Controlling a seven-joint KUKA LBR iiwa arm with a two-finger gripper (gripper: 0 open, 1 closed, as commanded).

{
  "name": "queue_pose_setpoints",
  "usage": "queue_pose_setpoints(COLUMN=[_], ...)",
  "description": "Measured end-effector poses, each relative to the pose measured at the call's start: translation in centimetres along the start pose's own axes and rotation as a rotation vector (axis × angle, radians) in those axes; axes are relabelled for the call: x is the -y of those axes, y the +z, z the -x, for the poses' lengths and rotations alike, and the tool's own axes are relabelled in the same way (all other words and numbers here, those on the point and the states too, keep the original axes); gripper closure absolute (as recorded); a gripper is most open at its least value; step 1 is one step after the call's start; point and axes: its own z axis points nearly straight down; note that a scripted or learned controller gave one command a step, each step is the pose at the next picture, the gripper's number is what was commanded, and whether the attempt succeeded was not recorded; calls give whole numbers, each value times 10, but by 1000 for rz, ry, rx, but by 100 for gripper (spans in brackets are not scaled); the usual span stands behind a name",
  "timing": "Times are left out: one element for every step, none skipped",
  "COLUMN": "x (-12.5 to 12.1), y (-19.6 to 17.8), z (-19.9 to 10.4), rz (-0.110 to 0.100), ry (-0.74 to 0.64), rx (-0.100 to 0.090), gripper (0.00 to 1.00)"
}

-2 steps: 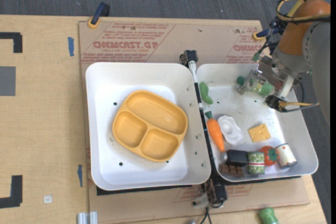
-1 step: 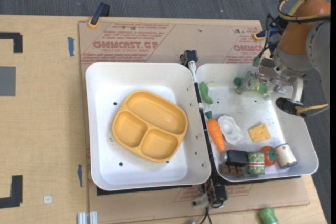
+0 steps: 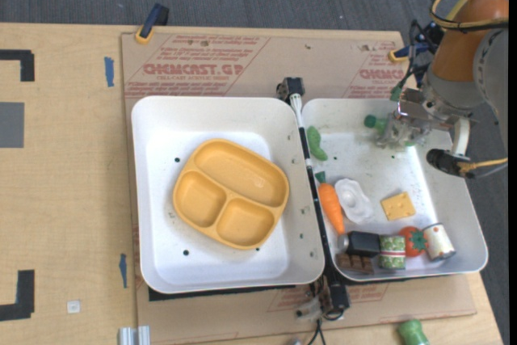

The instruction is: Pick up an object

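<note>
Your gripper (image 3: 397,129) is hanging over the right bin's (image 3: 460,198) far end, beside a green piece (image 3: 371,123), likely lining up a pick. Carrot (image 3: 331,206), cheese (image 3: 397,206) and cans are lying nearer. The gripper's opening cannot be told.

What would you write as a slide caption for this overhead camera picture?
Grey arm's gripper hovers over the right bin of toy food, carrot included; a yellow divided plate sits in the left bin.

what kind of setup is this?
Likely a lab grasping testbed: two white bins on a clamped cardboard sheet, a yellow divided plate, toy food such as a carrot, and carpeted floor behind.
</note>
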Motion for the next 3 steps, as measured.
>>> queue_pose_setpoints(x=[0, 2, 1], y=[1, 11, 1], z=[-1, 8, 11], rz=[-3, -2, 10], ry=[0, -403, -401], rx=[-2, 22, 34], gripper=[0, 0, 100])
